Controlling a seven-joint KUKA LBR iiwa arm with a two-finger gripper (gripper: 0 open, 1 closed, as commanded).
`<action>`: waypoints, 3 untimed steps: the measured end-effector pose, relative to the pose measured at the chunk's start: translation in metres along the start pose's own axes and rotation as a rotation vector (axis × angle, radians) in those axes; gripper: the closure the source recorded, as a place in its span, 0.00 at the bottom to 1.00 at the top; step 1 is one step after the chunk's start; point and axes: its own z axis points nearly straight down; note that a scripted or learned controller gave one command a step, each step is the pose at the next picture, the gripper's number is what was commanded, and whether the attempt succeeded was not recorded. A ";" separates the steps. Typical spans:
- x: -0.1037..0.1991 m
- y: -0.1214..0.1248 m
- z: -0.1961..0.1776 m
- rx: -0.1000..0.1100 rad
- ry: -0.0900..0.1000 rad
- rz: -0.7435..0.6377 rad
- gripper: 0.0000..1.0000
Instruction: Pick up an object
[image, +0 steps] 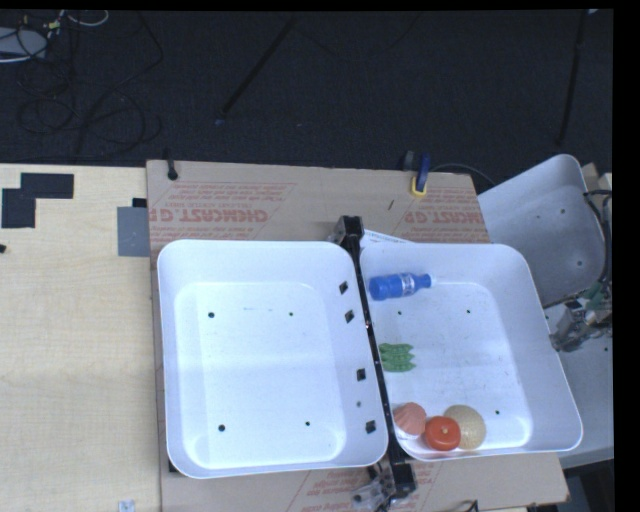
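Observation:
The right bin holds all the loose objects. A blue bottle lies on its side near the bin's back left corner, its cap pointing right. A small green ridged piece rests by the left wall, about midway down. In the front left corner three things crowd together and touch: a pink lump, a red round object and a beige ball.
The left bin stands beside the right one, with a black strip of clips along their shared edge. Both sit on a cardboard sheet. A grey tilted panel and some cables are at the right.

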 end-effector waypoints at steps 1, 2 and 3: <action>-0.001 0.001 -0.044 -0.011 -0.004 -0.002 1.00; -0.001 0.001 -0.079 -0.011 -0.005 -0.003 1.00; 0.000 0.001 -0.061 -0.007 -0.003 -0.001 1.00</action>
